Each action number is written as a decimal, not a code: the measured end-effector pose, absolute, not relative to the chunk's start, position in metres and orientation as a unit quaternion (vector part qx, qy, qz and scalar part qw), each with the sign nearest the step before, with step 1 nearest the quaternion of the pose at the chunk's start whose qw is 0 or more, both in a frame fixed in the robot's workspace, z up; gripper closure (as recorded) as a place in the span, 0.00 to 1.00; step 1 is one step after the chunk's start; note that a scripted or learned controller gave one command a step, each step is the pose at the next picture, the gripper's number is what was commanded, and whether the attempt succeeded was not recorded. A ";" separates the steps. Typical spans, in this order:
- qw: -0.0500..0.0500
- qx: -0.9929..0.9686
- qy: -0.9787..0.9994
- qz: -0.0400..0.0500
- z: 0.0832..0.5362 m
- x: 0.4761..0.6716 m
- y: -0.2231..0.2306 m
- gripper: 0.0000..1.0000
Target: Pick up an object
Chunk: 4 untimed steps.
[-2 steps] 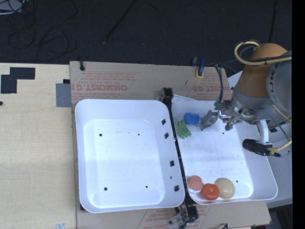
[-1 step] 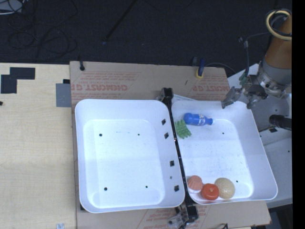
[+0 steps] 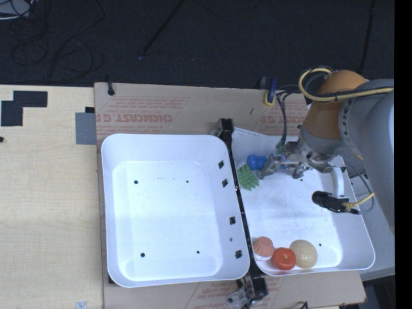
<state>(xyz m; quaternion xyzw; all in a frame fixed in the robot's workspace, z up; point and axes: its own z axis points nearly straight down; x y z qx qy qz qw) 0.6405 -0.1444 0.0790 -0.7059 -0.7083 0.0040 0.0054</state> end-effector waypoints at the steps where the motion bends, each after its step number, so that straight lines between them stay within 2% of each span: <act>1: -0.003 -0.708 -0.707 0.000 0.168 0.645 -0.201 0.00; 2: -0.003 -0.707 -0.708 -0.002 0.265 0.630 -0.188 0.00; 3: 0.006 -0.705 -0.709 0.002 0.107 0.642 -0.109 0.00; 4: 0.002 -0.707 -0.707 0.001 0.126 0.643 -0.115 1.00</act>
